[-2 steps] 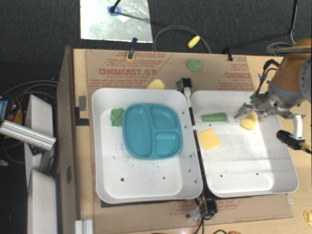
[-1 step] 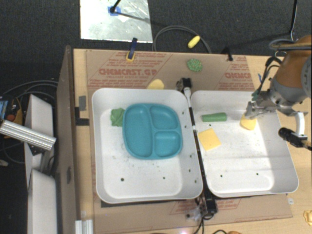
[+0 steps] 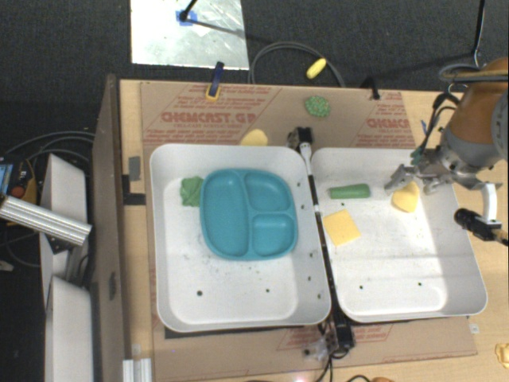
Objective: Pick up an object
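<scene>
Just a rounded yellow lump [image 3: 406,200]

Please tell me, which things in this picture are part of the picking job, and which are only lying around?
Part of the job:
- gripper, over the right bin
- small yellow piece just below it
- yellow block
- green bar

Only lying around:
- blue divided plate in the left bin
- green leafy piece beside the plate
- green round thing and yellow thing on the cardboard
</scene>
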`<action>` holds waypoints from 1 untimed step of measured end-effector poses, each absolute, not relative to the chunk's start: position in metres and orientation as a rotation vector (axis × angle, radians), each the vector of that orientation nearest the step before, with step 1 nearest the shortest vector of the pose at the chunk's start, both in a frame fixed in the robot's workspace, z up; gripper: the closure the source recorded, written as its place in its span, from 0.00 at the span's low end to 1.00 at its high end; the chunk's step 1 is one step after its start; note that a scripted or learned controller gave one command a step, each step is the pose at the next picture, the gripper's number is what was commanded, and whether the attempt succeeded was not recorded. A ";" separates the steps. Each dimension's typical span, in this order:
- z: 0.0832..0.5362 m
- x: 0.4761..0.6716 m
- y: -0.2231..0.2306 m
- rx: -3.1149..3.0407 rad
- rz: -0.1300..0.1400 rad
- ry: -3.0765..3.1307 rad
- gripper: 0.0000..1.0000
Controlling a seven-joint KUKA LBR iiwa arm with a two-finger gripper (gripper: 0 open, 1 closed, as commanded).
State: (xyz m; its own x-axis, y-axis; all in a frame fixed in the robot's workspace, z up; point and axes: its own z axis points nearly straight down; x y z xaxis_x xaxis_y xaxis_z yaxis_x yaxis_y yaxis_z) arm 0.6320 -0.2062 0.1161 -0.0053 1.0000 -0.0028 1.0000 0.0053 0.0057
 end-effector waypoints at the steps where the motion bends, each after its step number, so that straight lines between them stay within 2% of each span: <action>1: 0.100 0.621 -0.206 2.218 0.000 2.221 0.00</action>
